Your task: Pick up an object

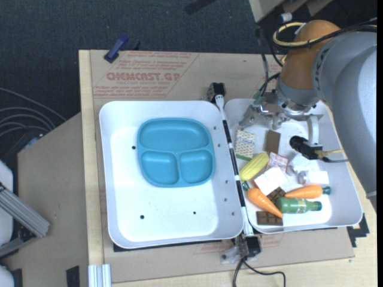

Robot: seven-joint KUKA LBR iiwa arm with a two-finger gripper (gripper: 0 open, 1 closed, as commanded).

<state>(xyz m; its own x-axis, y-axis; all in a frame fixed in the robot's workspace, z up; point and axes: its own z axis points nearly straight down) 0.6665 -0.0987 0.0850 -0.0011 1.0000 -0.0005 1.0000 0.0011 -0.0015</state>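
Observation:
The right bin [349, 215] holds a heap of small items. Among them are a yellow corn cob [254, 165], an orange carrot [264, 201], a second carrot [305, 191], a green bottle [298, 206], a brown bar [273, 141], a patterned packet [245, 141] and a white box [270, 179]. My gripper [276, 117] hangs over the far end of this bin, just above the brown bar and the packet, under the orange wrist band [305, 52]. I see nothing held in it.
The left bin [119, 178] carries a blue divided plate [175, 151]. A black clamp [216, 91] sits between the bins at the far side. A blue clip [115, 49] lies on the cardboard sheet [143, 73] behind. The arm's grey body covers the right side.

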